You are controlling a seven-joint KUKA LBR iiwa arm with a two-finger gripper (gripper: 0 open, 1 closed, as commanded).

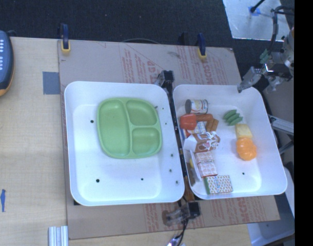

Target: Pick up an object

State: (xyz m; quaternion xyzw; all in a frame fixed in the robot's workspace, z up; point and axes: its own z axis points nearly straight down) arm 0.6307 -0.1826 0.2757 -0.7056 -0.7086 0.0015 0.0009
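pincer (259, 78) above right bin's (269, 137) far corner

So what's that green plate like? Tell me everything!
The green plate is pale green and looks like plastic, with rounded corners. It has three sections: one long one on the left and two smaller ones on the right. It lies flat in the upper part of the left bin, with nothing on it.

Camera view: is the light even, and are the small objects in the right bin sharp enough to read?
Camera view: bright and slightly washed out on both white bins; the green plate is clear; the packets' print is too soft to read; the gripper at the upper right looks blurred.
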